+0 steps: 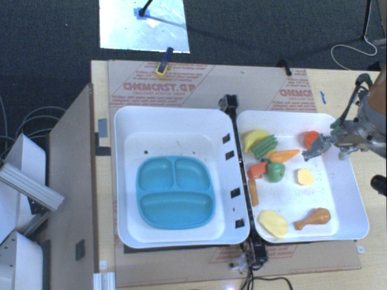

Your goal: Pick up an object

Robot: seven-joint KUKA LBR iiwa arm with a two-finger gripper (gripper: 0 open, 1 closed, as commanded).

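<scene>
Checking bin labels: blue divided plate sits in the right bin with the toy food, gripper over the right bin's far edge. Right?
Not quite. The camera view shows the blue divided plate in the left bin, alone. The toy food lies in the right bin, and the gripper is over its far edge.

A dark carpet floor [48,35] lies around the brown worktop [205,80]. At 12 o'clock a shiny silver sheet [144,26] rests on the floor.

"CHEMCAST GP" in red on the brown protective sheet [181,77].
</scene>
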